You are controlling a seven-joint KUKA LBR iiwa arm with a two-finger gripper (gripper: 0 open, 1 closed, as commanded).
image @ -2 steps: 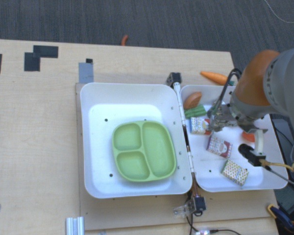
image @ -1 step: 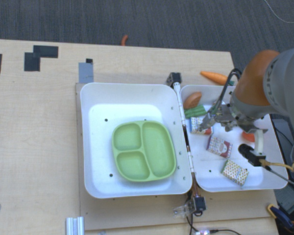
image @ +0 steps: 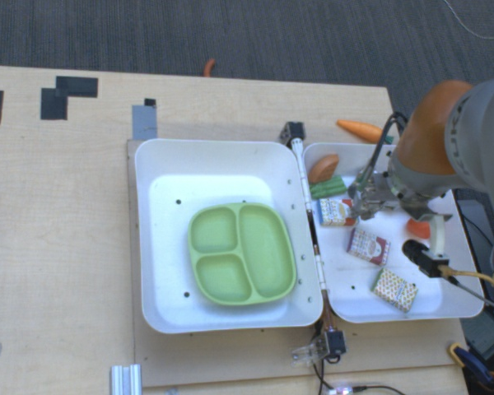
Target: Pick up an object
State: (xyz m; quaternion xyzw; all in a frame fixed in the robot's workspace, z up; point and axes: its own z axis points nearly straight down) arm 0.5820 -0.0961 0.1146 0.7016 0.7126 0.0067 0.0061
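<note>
- Looking down on the bench (image: 58, 220), you see two shallow white bins side by side: the left bin (image: 160, 220) and the right bin (image: 453, 303).
- Your left bin holds one thing, a pale green divided plate (image: 242, 253) with three compartments, lying flat near the bin's middle; its long axis runs from upper left to lower right in the view.
- Your right bin holds the loose items. A brown rounded piece (image: 323, 168) lies at its upper left corner, long axis tilted up to the right.
- Just below that sits a green packet (image: 328, 189), long axis nearly left-right, and under it a small white-and-blue carton (image: 334, 211).
- A red-and-white patterned packet (image: 368, 246) lies near the bin's middle, tilted, and a greenish patterned box (image: 394, 290) rests lower, its long axis sloping down to the right.
- A small orange-red piece (image: 419, 228) sits toward the right, partly under the arm.
- An orange carrot (image: 360, 128) lies at the right bin's far rim, pointing left and slightly up.
- The hand (image: 365, 202) hangs over the right bin, just beside the carton; you cannot tell how it is set, and nothing is visibly gripped.
</note>
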